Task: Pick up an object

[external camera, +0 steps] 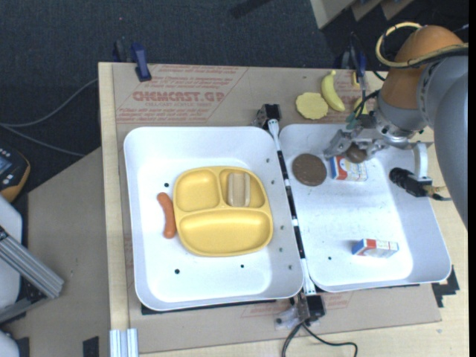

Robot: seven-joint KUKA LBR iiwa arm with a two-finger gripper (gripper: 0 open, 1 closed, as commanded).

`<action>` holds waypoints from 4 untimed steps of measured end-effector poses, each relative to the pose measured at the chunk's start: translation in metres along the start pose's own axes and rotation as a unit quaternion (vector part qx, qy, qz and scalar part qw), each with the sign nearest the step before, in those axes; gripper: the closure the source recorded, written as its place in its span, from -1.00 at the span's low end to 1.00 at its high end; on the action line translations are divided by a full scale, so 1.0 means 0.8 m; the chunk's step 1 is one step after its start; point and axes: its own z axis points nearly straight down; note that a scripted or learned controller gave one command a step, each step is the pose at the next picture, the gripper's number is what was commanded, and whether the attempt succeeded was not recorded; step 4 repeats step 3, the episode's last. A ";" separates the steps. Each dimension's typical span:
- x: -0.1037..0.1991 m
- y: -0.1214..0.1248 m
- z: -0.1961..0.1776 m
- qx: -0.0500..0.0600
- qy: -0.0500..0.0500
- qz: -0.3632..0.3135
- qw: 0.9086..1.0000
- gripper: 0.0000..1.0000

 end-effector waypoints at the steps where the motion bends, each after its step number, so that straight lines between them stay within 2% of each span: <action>1: 0.092 -0.001 0.000 0.003 0.002 -0.002 1.000 -1.00; 2: 0.012 -0.002 0.000 0.001 -0.001 0.003 1.000 -1.00; 3: 0.017 0.000 -0.014 -0.001 -0.001 0.001 1.000 1.00; 4: 0.017 0.000 -0.014 -0.001 -0.001 0.001 1.000 1.00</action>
